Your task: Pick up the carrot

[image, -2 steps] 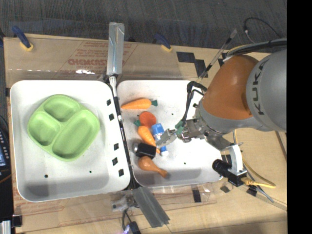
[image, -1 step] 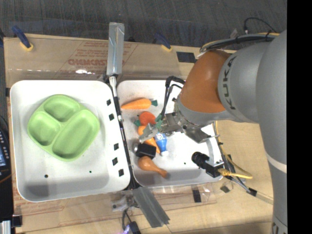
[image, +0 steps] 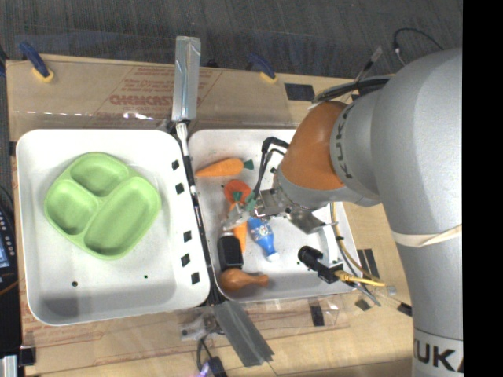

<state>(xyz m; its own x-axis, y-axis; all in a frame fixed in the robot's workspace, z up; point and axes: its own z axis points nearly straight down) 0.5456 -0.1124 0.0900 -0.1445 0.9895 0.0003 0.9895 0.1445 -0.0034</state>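
Grey arm with orange wrist band (image: 377,140), reaching over the right white bin (image: 206,144). Green three-compartment plastic plate (image: 103,204), in the left white bin (image: 31,234). Orange carrot with green tip (image: 221,167), lying free at right bin's upper left. Gripper (image: 259,204) hovers among small toys; its state cannot be told.

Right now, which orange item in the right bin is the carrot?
The carrot is the long tapered one with a green stem tip, lying near the bin's far wall. The other orange pieces sit lower, closer to the gripper, and are shorter and rounder.
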